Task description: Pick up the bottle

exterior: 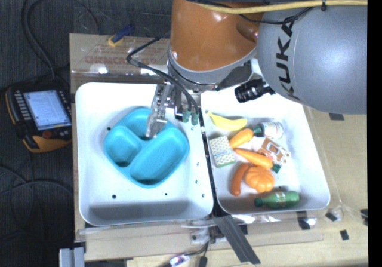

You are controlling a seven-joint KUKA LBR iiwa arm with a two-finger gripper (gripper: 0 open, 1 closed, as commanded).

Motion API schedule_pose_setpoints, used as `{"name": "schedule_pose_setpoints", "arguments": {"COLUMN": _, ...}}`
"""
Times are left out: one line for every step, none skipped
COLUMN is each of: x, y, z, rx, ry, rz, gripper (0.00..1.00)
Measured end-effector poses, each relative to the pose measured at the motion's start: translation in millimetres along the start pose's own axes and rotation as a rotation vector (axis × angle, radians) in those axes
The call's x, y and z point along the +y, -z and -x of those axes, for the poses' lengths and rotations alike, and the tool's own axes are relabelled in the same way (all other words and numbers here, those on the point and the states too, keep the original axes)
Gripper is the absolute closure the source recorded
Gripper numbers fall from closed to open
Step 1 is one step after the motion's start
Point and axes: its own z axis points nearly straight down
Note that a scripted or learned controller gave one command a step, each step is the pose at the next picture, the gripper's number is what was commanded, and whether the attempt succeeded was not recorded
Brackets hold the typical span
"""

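Observation:
A green bottle (277,199) lies on its side near the front wall of the right bin (316,164). My gripper (160,117) hangs over the left bin (89,158), just above the blue heart-shaped dish (146,149) and well to the left of the bottle. Nothing shows in its grasp. The orange wrist band and the grey arm body cover the back of both bins.
The right bin also holds a banana (227,121), two carrots (253,157), an orange sausage-shaped toy (239,178), an orange fruit (261,179), a checkered sponge (220,151), a small white-capped jar (272,129) and a printed packet (276,152). A tablet (42,110) lies left of the bench.

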Motion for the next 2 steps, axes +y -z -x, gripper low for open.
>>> {"name": "schedule_pose_setpoints", "arguments": {"x": 55, "y": -22, "z": 21, "rx": -0.001, "ry": 0.144, "rz": 0.000, "gripper": 1.00}}
{"name": "schedule_pose_setpoints", "arguments": {"x": 54, "y": 34, "z": 13, "rx": -0.003, "ry": 0.595, "rz": 0.002, "gripper": 1.00}}
